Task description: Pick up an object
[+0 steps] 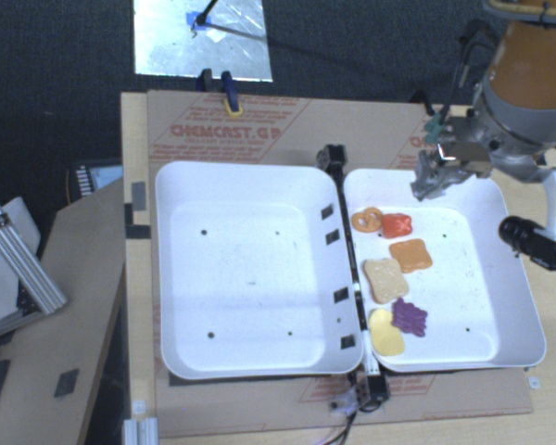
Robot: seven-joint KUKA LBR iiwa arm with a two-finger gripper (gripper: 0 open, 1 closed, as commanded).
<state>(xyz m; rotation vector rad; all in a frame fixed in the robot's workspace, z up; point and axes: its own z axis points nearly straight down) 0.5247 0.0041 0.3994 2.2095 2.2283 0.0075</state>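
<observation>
The right bin (500,290) holds several toy food pieces along its left side: a pretzel (366,219), a red piece (397,224), an orange toast slice (410,254), a tan bread slice (385,279), a purple grape bunch (410,317) and a yellow piece (385,333). My gripper (434,185) hangs above the bin's far edge, up and to the right of the red piece, apart from all of them. Nothing shows between its fingers.
The left bin (250,267) sits beside the right one, joined by a black hinge strip (345,248). Both rest on a cardboard sheet (259,128). A shiny metal plate (202,24) lies beyond the bench at the back.
</observation>
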